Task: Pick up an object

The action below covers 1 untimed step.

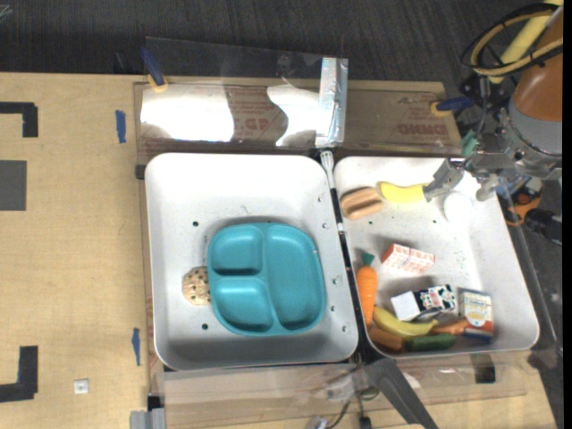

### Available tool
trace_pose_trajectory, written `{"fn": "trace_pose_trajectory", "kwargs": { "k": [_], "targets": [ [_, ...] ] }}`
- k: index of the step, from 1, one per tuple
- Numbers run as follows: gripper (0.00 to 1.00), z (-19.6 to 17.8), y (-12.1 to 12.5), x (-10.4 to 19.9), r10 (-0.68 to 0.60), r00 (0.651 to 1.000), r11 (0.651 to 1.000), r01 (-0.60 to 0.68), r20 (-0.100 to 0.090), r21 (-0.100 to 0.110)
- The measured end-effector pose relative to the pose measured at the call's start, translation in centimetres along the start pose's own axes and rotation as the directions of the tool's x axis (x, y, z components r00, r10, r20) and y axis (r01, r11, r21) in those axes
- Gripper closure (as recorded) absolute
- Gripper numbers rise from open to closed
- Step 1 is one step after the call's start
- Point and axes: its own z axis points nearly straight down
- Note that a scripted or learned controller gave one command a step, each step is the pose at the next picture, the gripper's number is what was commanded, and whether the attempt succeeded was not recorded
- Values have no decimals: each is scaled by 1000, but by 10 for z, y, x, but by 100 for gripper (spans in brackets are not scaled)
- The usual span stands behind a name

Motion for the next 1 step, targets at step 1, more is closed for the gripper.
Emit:
{"fn": "trace_pose_trajectory", "kwargs": {
  "k": [1],
  "targets": [
    [0,129,47,35,-57,998,998,57,-2,9]
  ]
}}
